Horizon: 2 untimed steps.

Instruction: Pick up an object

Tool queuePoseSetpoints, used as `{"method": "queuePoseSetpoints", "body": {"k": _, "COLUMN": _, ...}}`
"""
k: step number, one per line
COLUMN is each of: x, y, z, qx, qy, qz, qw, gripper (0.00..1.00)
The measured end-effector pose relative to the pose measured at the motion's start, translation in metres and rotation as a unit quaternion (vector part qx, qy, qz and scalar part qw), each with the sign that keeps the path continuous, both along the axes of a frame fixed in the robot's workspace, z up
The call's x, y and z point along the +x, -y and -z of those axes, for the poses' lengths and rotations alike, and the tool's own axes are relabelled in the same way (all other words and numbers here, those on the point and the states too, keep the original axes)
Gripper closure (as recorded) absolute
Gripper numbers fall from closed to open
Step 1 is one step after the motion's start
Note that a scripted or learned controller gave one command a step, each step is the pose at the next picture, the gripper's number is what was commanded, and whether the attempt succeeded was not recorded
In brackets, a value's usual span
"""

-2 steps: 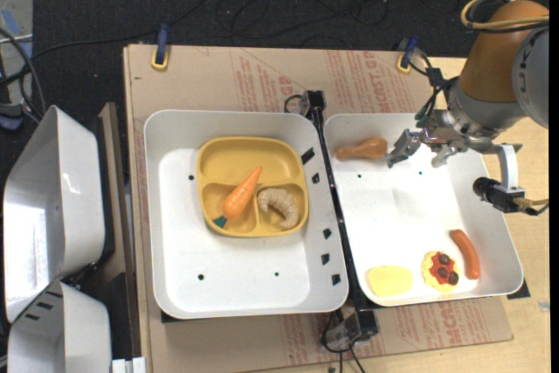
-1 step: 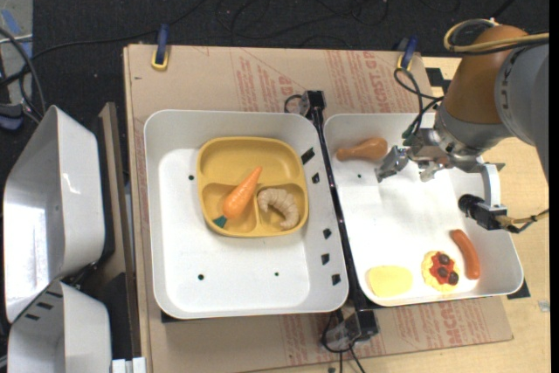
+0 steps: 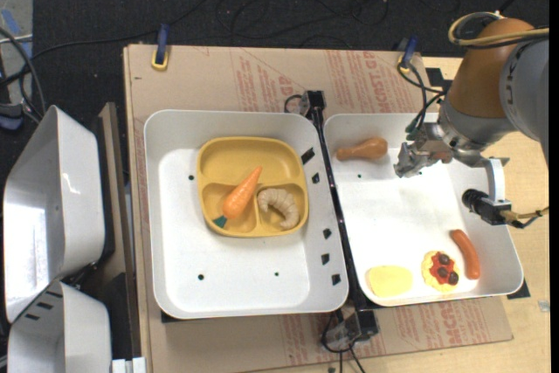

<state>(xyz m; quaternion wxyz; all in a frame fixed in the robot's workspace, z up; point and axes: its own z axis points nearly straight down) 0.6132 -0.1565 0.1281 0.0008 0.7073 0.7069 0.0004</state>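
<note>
Up near the right bin's (image 3: 489,284) far edge, the gripper (image 3: 409,163) hangs just beside the chicken drumstick (image 3: 362,150); whether its jaws are spread or pressed together cannot be told. A sausage (image 3: 465,252), small pizza (image 3: 441,269) and yellow disc (image 3: 389,279) lie along that bin's near edge.

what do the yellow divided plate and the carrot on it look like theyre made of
Plate: likely moulded plastic, an even matte yellow with rounded rims and pressed-in compartments. Carrot: probably toy plastic or rubber, with smooth, uniform orange colour and a green stub at its lower end; the view cannot settle which.
</note>
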Motion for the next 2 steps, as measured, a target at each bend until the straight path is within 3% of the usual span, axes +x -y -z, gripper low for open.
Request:
{"method": "queuePoseSetpoints", "body": {"k": 1, "x": 0.009, "y": -0.005, "z": -0.048, "qx": -0.0005, "qy": 0.003, "qz": -0.002, "qw": 1.0000, "gripper": 1.00}}
{"method": "queuePoseSetpoints", "body": {"k": 2, "x": 0.003, "y": 0.001, "z": -0.107, "qx": -0.0008, "qy": 0.002, "qz": -0.001, "qw": 1.0000, "gripper": 1.00}}
